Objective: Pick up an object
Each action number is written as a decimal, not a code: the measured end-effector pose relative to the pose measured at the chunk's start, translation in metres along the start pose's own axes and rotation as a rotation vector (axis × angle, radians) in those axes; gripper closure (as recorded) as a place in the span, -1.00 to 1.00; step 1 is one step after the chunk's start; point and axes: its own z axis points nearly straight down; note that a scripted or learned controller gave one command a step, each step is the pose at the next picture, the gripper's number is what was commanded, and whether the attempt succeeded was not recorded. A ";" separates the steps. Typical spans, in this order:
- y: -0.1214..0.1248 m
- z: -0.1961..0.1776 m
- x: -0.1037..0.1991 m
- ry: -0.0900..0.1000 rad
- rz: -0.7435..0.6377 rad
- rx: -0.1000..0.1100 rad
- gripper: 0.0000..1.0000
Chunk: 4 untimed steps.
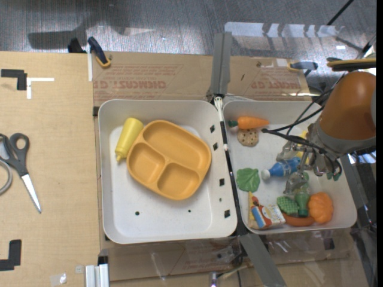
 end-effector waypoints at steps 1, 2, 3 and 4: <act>-0.045 -0.003 0.067 -0.014 -0.048 0.003 -1.00; -0.047 -0.003 0.066 -0.012 -0.256 -0.003 -1.00; 0.003 0.000 0.000 -0.001 -0.182 -0.002 -1.00; 0.004 -0.010 -0.001 -0.005 -0.185 -0.001 1.00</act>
